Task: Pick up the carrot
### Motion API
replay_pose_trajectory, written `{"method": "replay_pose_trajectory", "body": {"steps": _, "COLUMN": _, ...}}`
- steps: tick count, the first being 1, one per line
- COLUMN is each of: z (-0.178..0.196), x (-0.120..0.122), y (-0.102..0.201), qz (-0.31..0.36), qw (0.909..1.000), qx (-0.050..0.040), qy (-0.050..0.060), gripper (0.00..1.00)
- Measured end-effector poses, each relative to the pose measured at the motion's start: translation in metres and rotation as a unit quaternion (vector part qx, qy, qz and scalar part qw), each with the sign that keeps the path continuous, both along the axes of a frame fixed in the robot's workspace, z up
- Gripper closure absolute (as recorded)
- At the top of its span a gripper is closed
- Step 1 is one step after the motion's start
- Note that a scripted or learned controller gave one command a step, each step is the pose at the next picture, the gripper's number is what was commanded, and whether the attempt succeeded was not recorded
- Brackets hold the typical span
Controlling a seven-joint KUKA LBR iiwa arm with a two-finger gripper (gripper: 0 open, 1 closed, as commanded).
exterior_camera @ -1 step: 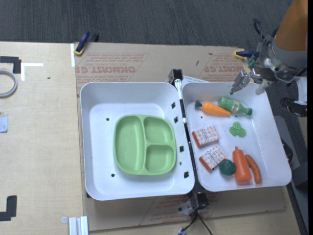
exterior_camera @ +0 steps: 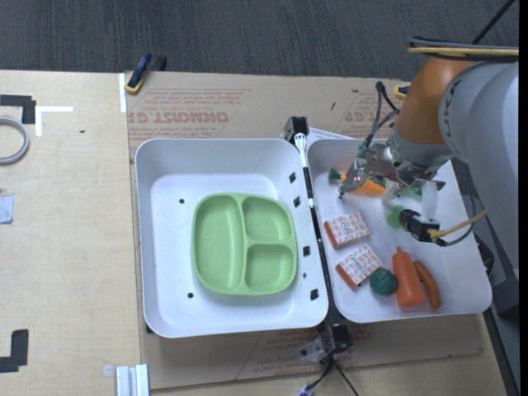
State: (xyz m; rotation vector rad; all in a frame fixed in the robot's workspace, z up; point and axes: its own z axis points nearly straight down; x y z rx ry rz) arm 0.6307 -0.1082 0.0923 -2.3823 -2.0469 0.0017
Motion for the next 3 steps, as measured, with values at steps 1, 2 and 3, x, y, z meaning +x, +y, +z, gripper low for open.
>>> {"method": "replay_pose_trajectory", "body": {"steps": 1, "z": 0.0103, "x": 0.0004, "y": -0.0004, "qz": 0.000, "qw": 1.0000, "qx": -0.0002, "qy": -0.001, "gripper": 1.00}}
{"method": "replay_pose_trajectory", "body": {"steps": 2, "z": 0.0103, "x": 0.0004, "y": -0.0004, "qz": 0.000, "qw": 1.0000, "qx": -0.0002, "qy": -0.001, "gripper": 0.00}}
{"method": "replay_pose_trajectory", "body": {"steps": 3, "z": 0.0200, "x": 0.0005, "y": -0.0008, "qz": 0.000, "qw": 1.0000, "qx": -0.0002, "qy": 0.000, "gripper": 1.00}}
